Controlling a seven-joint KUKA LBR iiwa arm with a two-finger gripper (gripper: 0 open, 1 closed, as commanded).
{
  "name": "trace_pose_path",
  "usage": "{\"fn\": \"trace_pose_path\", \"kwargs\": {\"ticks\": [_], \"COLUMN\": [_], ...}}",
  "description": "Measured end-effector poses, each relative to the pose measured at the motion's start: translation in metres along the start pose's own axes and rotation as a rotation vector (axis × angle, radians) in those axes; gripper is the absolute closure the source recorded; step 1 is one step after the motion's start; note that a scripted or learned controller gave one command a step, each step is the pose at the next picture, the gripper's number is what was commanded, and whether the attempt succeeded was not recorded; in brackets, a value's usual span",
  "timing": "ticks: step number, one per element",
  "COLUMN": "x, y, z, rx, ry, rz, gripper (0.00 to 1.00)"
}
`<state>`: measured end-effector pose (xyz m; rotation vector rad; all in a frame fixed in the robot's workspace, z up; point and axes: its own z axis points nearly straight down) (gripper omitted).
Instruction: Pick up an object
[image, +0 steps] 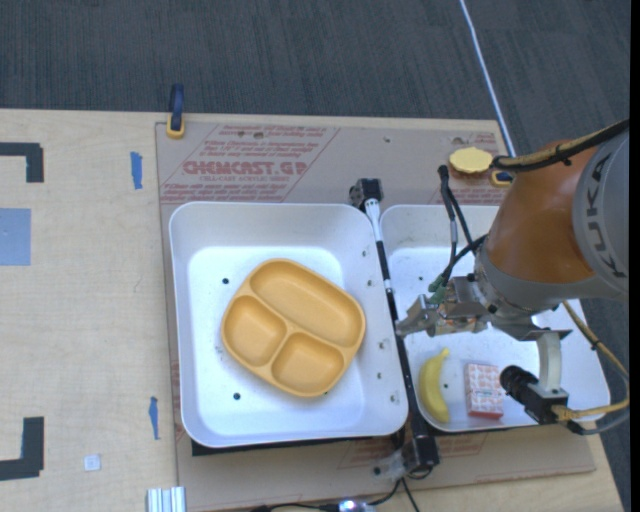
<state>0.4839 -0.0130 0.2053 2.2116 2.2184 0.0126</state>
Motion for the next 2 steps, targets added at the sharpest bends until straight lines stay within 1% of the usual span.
{"fn": "trace_pose_path", "kwargs": {"ticks": [2], "x": [0.001], "y": [0.004], "z": [-0.020], "rx": [-0.010], "ry": [-0.001], "rz": [-0.003], "gripper": [1.00]}}
